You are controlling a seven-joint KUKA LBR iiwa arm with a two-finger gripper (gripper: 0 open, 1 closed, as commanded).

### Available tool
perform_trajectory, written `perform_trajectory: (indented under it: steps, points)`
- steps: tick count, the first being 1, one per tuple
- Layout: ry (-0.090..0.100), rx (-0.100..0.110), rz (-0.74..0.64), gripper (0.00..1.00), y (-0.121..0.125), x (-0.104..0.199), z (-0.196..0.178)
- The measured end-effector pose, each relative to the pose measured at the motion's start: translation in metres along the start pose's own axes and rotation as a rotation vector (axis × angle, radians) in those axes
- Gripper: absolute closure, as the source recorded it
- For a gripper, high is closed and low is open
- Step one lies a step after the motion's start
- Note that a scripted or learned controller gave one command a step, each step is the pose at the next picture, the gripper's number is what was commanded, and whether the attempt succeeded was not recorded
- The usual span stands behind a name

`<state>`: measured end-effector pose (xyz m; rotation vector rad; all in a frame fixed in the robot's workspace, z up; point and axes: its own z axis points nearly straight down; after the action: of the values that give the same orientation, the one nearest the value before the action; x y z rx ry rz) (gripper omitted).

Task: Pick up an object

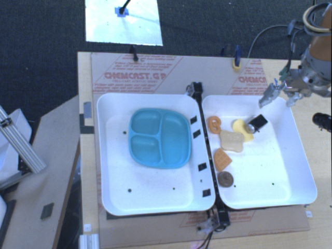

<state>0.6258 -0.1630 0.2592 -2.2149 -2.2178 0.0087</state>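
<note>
- While the gripper (279, 94) hovered over the right bin's (290, 165) far edge, its jaws stood spread, holding nothing.
- In that bin lay an orange ring (213, 123), yellow piece (241, 128), beige slab (232, 141), orange wedge (222, 159) and brown disc (225, 179), clustered near the divider.

The grey KUKA arm (315, 61) wears an orange band above the wrist — pale cable loops coil over it. Its metal gripper (277, 94) ends in two silvery fingers (268, 95) — a thin grey cable arcs beside them.
</note>
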Motion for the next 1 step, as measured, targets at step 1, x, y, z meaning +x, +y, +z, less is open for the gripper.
perform_trajectory:
  steps: [1]
  points:
    - [-0.002, -0.011, -0.002, 0.00, 0.0020, 0.0004, -0.0069]
